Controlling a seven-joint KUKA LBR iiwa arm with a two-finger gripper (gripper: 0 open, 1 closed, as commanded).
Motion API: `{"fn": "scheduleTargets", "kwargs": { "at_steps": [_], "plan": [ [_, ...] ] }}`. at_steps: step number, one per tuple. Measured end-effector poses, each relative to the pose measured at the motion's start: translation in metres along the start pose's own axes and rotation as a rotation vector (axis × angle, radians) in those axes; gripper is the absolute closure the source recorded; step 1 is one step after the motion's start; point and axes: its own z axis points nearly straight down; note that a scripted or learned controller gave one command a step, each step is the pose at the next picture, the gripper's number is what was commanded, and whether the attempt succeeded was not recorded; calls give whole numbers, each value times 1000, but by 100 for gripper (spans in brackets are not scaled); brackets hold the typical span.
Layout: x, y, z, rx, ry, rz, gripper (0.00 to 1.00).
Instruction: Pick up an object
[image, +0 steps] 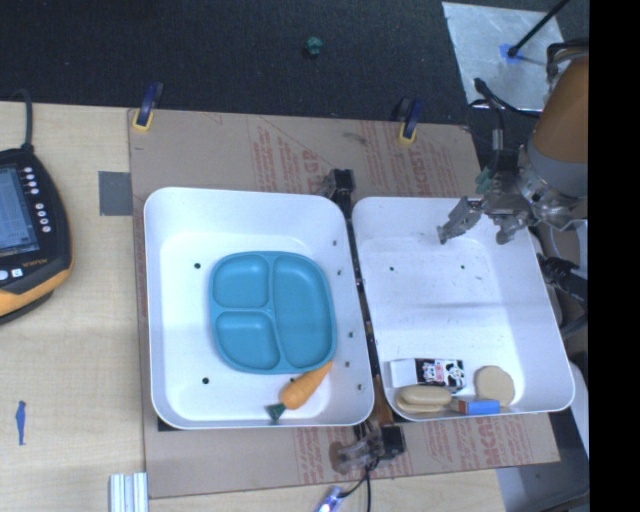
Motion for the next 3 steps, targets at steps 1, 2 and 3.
{"fn": "scheduleTargets", "kwargs": {
  "at_steps": [1, 2, 3],
  "plan": [
    [16, 28, 140, 3, -1, -2, 0],
    [37, 52, 138, -1, -1, -2, 0],
    [-11, 52, 137, -3, 0, 2, 0]
  ]
}}
